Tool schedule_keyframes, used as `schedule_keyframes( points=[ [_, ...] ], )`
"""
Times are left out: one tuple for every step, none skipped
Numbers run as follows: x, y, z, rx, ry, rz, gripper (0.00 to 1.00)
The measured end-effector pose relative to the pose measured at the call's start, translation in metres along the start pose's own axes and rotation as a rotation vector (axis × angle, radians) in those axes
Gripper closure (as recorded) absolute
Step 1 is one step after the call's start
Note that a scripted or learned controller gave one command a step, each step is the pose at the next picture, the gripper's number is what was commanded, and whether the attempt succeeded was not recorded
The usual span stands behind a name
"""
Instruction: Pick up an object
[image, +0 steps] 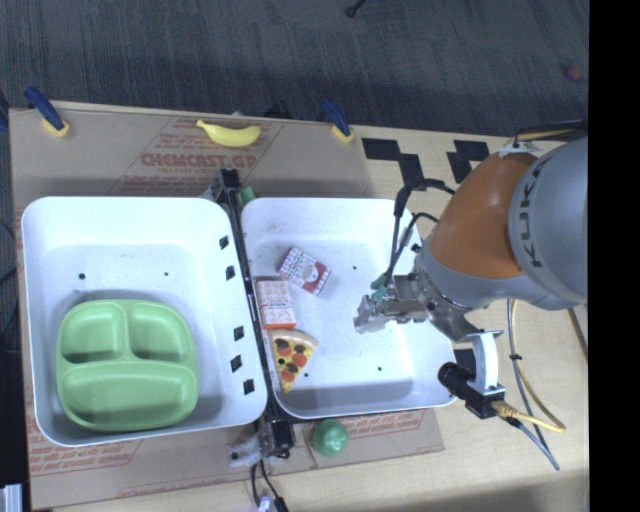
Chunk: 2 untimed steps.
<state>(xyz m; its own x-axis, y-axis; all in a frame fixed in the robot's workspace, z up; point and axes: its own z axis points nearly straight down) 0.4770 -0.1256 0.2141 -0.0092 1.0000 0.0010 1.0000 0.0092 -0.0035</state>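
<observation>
The worktop is covered with a sheet of printed cardboard, and on it sit two shallow white bins side by side. The left bin holds a green divided tray that lies flat in its near half. The right bin holds three small things near its left wall.

The grey arm, with its orange band, reaches in from the right and hangs over the right side of the right bin. Its jaws sit low over the bare white floor of that bin, and whether they are parted or closed cannot be told from this angle; nothing is seen between them.

Well to the left of the jaws lie a red and white packet, tilted, and just beside it, nearer the dividing wall, a small pale box. Below the box, touching or nearly touching it, lies a toy pizza slice with its point toward the near rim.

Outside the bins, a yellow banana lies on the cardboard beyond the far rims, and a green ball rests just past the near rim of the right bin.
</observation>
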Motion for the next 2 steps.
schedule_keyframes(
  points=[
    [-0.046, -0.001, 0.011, -0.003, -0.002, 0.005, 1.00],
    [-0.024, 0.000, 0.002, -0.004, -0.002, 0.002, 1.00]
  ],
)
